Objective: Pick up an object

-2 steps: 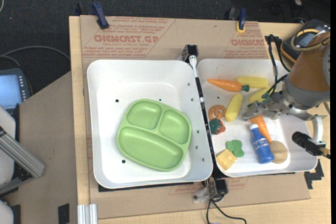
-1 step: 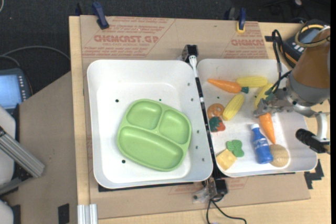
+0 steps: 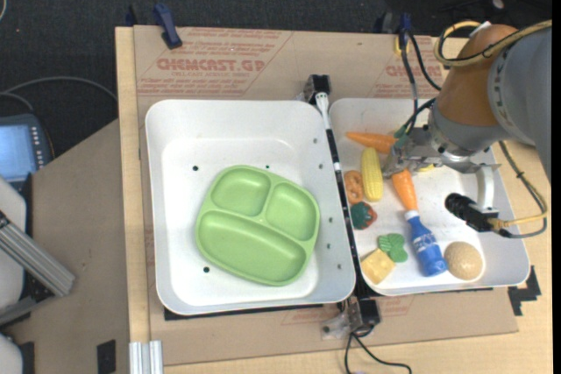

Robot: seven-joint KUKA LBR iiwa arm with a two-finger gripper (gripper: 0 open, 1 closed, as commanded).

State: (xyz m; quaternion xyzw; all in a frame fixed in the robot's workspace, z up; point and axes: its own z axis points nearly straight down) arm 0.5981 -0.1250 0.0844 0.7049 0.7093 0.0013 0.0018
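Hovering low over the right white bin (image 3: 517, 263) at centre right, the gripper (image 3: 405, 155), jaw state impossible to tell, sits just beside the orange plastic carrot (image 3: 372, 139) and yellow toy corn cob (image 3: 372, 173), nothing lifted yet.

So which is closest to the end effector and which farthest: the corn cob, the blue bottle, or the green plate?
Measured from the end effector, in the right bin:
1. Corn cob, right bin, just to its left in the camera view.
2. Blue bottle, same bin, toward the front edge.
3. Green plate, far off in the left bin.
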